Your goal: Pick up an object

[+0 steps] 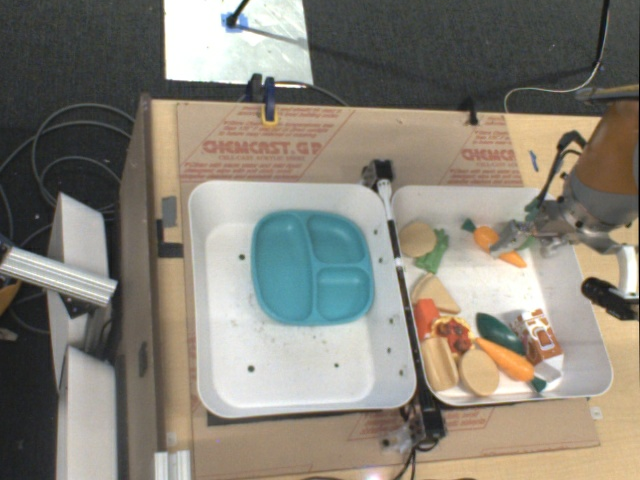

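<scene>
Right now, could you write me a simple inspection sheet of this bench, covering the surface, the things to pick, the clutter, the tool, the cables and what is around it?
Surface: cardboard-covered bench bearing two shallow white bins, left bin and right bin.
Job's things: in the right bin, a small orange carrot-shaped toy, a long orange carrot toy, a dark green vegetable toy, a round tan disc.
Clutter: turquoise plastic divided plate in the left bin.
Tool: tool low over the right bin's far side; fingers too blurred to judge.
Cables: black loops on the floor at left; white cable at right.
Surroundings: white sheet on dark carpet.
</scene>
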`<control>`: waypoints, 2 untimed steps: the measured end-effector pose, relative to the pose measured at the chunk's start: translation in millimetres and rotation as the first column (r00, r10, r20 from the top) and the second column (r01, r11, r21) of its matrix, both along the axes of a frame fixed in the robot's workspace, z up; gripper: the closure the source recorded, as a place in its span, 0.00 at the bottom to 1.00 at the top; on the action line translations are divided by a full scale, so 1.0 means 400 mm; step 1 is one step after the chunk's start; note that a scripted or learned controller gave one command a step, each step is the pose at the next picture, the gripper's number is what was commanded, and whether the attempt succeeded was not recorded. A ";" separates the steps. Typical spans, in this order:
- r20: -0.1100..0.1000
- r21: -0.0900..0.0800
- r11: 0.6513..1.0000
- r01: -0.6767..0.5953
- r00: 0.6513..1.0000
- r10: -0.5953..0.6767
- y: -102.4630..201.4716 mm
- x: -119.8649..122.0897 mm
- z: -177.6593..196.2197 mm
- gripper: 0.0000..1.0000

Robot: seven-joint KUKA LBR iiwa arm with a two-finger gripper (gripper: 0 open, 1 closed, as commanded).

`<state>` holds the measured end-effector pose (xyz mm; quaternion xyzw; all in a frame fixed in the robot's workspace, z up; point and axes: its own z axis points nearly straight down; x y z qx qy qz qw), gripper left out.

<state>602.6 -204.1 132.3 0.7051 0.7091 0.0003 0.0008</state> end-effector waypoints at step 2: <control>0.004 0.000 1.000 -0.001 1.000 0.001 0.157 0.084 -0.091 1.00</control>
